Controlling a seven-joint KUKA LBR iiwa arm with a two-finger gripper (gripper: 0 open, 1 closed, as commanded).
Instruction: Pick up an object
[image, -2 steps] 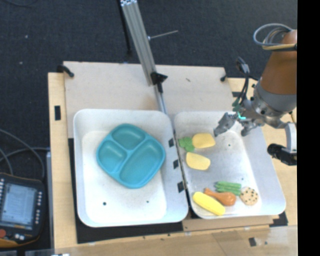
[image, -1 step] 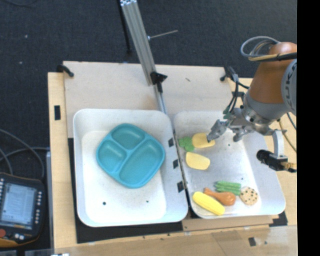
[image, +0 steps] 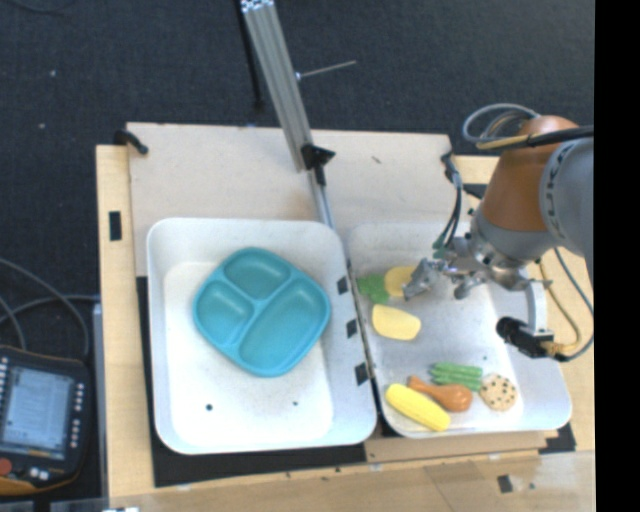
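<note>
In the right bin (image: 530, 395), my gripper (image: 418, 282) reaches in from the right and hovers at the upper left part, right beside a pale yellow piece (image: 398, 277) and a green leafy piece (image: 372, 288). A yellow potato-like piece (image: 396, 322) lies just below the gripper. Near the bin's front lie a yellow corn cob (image: 417, 407), an orange carrot-like piece (image: 444, 394), a green bean pod (image: 456, 374) and a speckled cookie (image: 498, 392). Nothing shows between the fingers.
The left bin (image: 170, 400) holds a blue divided plate (image: 262, 310). A slanted metal post (image: 285, 95) rises behind the bins, with its foot near the seam between them. Cables and a black fitting (image: 525, 337) hang off the wrist over the right bin.
</note>
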